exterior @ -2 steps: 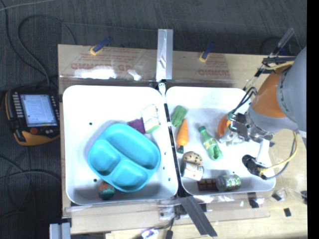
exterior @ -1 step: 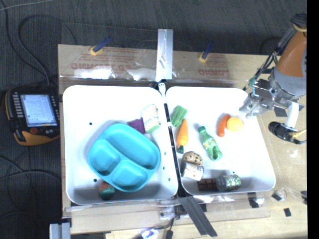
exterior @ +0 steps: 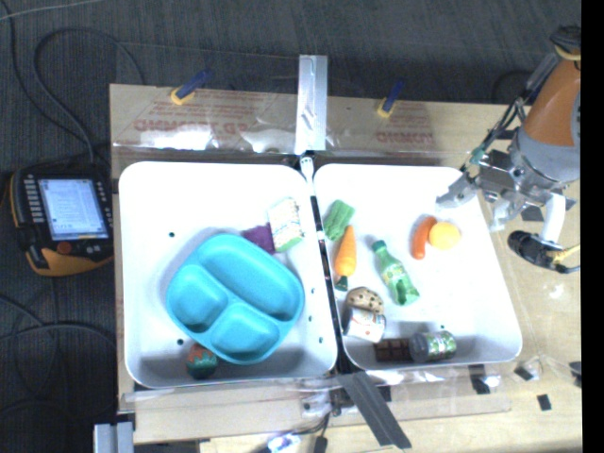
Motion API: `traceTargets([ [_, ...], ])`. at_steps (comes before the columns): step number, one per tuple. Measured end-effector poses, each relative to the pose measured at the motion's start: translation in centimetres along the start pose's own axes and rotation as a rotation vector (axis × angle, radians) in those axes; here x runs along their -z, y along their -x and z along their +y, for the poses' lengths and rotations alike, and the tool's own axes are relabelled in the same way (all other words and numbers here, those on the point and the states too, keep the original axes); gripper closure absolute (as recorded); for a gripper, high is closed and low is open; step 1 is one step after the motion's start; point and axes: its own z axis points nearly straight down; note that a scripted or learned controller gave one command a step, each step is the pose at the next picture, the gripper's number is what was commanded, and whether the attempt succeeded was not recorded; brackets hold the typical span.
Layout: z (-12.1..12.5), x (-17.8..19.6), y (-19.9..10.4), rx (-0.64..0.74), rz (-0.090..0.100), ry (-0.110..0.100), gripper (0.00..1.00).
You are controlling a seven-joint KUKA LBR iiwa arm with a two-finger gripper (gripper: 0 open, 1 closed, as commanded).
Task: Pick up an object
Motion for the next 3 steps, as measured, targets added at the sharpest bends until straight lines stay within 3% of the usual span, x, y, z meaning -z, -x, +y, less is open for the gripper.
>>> traceTargets([
  [1,-5.6,4.4,1.4,-0.425,0.0,-0.002,0.0],
  [2,-9.9,2.3,-0.5,-0.148,0.002,-0.003,0.0],
  [3,-6.7,-4.1,-4.5,-0.049,0.002,-0.003,0.0],
])
